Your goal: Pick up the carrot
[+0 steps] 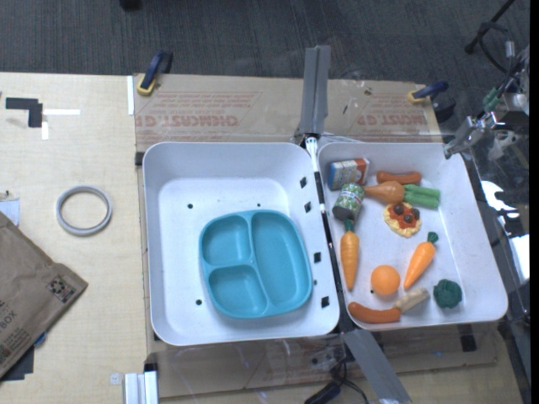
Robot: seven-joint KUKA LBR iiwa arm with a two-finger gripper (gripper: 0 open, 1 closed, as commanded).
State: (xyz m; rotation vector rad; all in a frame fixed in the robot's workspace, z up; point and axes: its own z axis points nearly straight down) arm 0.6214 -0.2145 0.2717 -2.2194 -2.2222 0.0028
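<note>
Two carrots lie in the right bin (472,194): one carrot (349,257) beside the divider, the other carrot (420,260) just right of an orange (385,279). The left bin (168,225) holds a blue divided plate (253,263) (three compartments). The gripper's state cannot be told.

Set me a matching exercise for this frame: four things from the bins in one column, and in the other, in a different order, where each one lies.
Things:
1. blue divided plate
2. broccoli
3. small can
4. orange ball

Places:
A. far left corner of the right bin
B. near right corner of the right bin
C. in the left bin
D. between the two carrots, one by the divider and one further right

Pairs: 1-C, 2-B, 3-A, 4-D
</note>
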